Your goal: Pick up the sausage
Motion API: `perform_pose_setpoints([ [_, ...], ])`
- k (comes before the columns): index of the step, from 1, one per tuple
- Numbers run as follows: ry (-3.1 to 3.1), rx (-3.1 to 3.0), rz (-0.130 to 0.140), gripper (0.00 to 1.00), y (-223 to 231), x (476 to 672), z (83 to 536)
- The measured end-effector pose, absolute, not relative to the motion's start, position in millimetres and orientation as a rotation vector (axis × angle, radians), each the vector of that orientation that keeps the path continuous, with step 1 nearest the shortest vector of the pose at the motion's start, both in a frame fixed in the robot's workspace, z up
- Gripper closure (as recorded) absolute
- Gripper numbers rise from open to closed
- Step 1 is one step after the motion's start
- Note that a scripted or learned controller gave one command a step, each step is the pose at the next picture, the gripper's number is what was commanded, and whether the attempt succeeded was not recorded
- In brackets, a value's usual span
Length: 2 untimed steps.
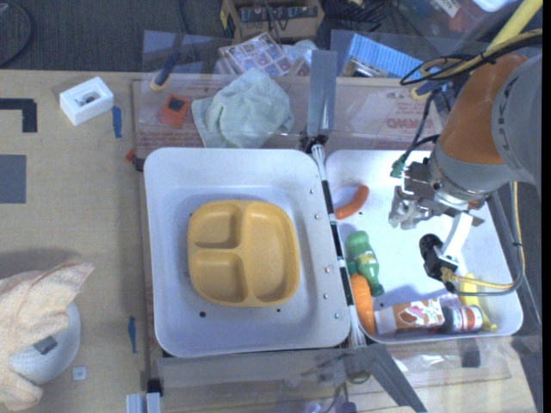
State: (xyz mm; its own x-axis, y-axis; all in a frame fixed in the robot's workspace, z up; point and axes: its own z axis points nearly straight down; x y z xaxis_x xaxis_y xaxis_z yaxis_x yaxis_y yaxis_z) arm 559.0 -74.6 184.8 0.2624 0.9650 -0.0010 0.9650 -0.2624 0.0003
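the pincer (405,220) hangs over the right bin (508,321), above its far half, on the grey arm (482,166) with the orange band that comes in from the view's right. from this slant i cannot tell whether the pincer is spread or pressed together, and nothing can be seen pinched in it. the sausage (351,201) lies just to the left of the pincer on the white floor of the same bin, close to the wall shared with the other bin, slanted with its far end toward the pincer; it is apart from the pincer. nearer the camera than the pincer and a little to its left, a green bottle (364,255) lies on the bin floor, and an orange carrot (363,304) lies just past the bottle, touching or nearly touching it, against the near left corner. straight toward the camera from the pincer, a sauce bottle (430,317) with a red label lies on its side along the near wall. further left of the pincer, beyond the sausage and the shared wall, the left bin (164,231) holds a yellow divided plate (244,252) at its middle. behind both bins, up and to the left of the pincer, a pale green cloth (245,110) lies crumpled, and a small white box (86,100) sits well off to the far left on the bench.
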Motion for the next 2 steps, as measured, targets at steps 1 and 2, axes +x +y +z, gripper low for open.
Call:
perform_pose_setpoints([
  [1,1.821,2.558,0.000,1.00,-98,599.0,255],
  [2,2.049,2.384,-0.004,1.00,-38,617.5,195],
])
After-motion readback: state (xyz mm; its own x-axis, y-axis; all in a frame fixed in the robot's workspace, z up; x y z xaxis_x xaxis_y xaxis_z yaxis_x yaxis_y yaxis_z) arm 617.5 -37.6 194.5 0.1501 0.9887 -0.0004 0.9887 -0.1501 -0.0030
